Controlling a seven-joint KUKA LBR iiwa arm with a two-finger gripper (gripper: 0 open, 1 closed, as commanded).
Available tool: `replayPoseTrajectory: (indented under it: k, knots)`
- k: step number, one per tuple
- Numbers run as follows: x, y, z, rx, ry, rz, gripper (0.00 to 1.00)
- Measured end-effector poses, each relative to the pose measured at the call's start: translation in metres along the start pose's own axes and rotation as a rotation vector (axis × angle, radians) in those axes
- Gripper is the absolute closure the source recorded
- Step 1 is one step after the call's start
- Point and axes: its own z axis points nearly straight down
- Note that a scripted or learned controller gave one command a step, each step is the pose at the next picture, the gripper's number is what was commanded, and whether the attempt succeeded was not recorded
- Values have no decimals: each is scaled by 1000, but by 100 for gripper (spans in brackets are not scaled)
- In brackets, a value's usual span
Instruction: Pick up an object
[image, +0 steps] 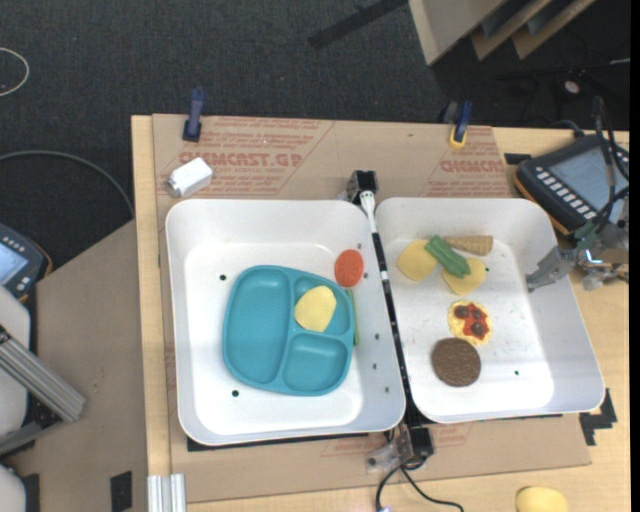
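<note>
The hand (543, 272) hovers at the right bin's (560, 330) edge, its state unclear; approach stage; next, descend onto the brown disc (456, 362).

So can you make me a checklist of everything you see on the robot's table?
Surface: cardboard-covered bench bearing the left bin and right bin.
Job's things: teal divided tray with a yellow piece; orange piece beside it; right bin holds yellow pieces, green piece, cone, mini pizza, brown disc.
Clutter: white block.
Grippers: gripper at right bin's right edge; jaws unclear.
Cables: black cable at front.
Surroundings: dark carpet, pendant.
</note>
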Motion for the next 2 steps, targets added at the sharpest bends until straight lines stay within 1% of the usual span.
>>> replayPoseTrajectory:
  k: [1,2]
  knots:
    - [55,-26,114,11,7,-4,0]
    - [91,-38,159,0,3,-1,0]
